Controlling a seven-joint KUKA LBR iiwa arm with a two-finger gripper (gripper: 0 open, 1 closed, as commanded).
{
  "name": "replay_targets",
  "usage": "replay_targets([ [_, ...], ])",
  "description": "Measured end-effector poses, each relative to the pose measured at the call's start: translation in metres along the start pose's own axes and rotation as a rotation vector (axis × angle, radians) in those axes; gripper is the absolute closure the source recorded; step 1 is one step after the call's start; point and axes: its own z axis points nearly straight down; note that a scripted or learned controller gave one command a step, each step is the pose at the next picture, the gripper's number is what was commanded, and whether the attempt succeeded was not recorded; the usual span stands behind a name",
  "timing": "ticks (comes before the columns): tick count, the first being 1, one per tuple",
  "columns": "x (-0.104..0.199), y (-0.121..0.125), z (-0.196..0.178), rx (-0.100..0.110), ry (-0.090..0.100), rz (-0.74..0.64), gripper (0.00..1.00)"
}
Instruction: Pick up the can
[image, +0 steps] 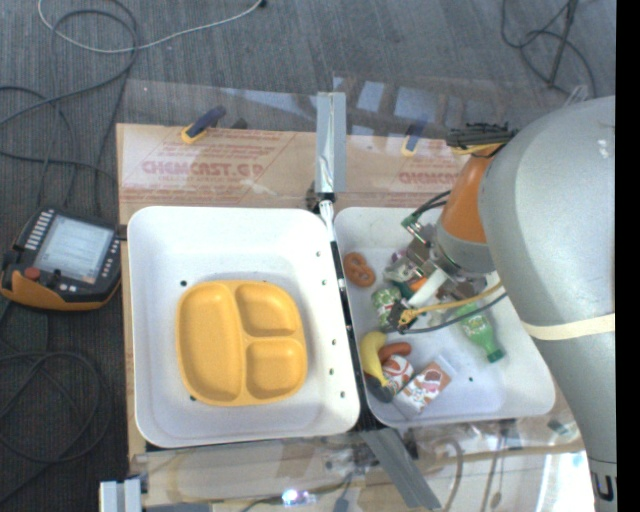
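The arm (560, 230) was a bulky, rounded shell of smooth light grey, with a faint pale seam curving across its lower part. Above the wrist sat 1 orange band (465, 205), glossy and dome-shaped. Below the band came a darker grey metal wrist section. Thin cables looped around it, some black, some yellow and green, trailing along the wrist's underside. The gripper (415, 280) was a small cluster of grey and black metal parts with a pale fitting; its finer details were too small to tell.
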Motion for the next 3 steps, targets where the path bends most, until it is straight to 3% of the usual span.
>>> replay_targets([
  [1,-0.002,0.000,-0.007,0.005,-0.008,-0.001,1.00],
  [2,-0.011,0.057,-0.093,0.015,-0.013,-0.180,1.00],
  [3,-0.011,0.057,-0.093,0.014,-0.014,-0.180,0.00],
])
